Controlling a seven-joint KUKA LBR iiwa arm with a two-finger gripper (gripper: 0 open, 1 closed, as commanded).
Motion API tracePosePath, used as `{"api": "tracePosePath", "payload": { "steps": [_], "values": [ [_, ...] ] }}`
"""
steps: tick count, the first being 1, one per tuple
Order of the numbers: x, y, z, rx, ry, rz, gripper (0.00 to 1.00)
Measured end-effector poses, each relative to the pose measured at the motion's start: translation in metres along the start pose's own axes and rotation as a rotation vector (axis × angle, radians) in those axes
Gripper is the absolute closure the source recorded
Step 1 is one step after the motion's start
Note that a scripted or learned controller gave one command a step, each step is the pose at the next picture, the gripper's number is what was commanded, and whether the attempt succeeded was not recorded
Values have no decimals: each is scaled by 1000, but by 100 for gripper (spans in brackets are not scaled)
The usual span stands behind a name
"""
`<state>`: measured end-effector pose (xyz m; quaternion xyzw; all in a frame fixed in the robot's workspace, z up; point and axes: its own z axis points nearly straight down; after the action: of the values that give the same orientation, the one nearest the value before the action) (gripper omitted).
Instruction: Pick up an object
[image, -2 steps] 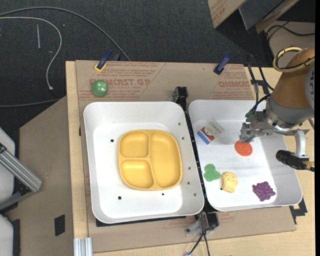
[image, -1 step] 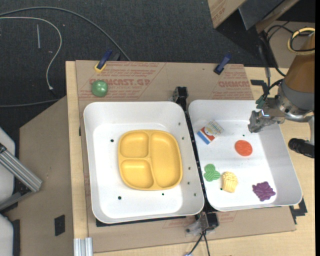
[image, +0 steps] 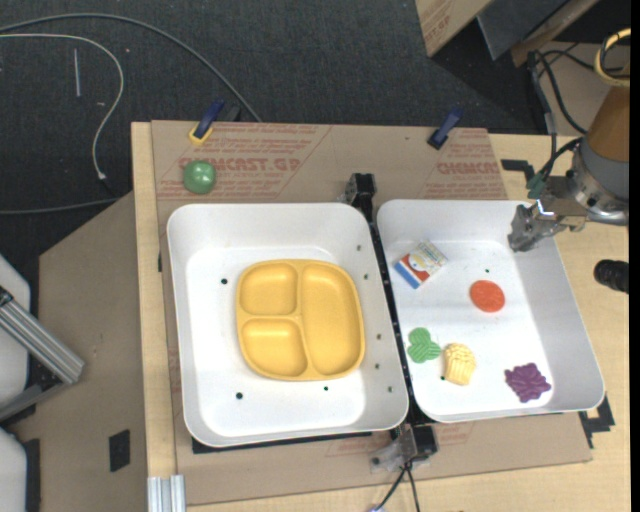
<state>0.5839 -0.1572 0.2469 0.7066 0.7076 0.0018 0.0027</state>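
Observation:
The right bin (image: 560, 300) holds several small things: a red, white and blue carton (image: 420, 265), an orange-red round piece (image: 487, 296), a green broccoli-like piece (image: 422, 346), a yellow corn-like piece (image: 458, 363) and a purple grape bunch (image: 527, 381). My gripper (image: 527, 232) hangs over the bin's far right corner, up and to the right of the orange-red piece. Nothing shows between its fingers.
The left bin (image: 200, 300) holds a yellow divided plate (image: 300, 320). A green ball (image: 200, 177) lies on the cardboard behind the left bin. Blue clamps (image: 207, 122) (image: 445, 128) grip the board's far edge. Cables trail on the dark floor at upper left.

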Motion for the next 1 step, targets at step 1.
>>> {"api": "tracePosePath", "payload": {
  "steps": [1],
  "values": [
    [57,0,13,9,5,-4,100]
  ]
}}
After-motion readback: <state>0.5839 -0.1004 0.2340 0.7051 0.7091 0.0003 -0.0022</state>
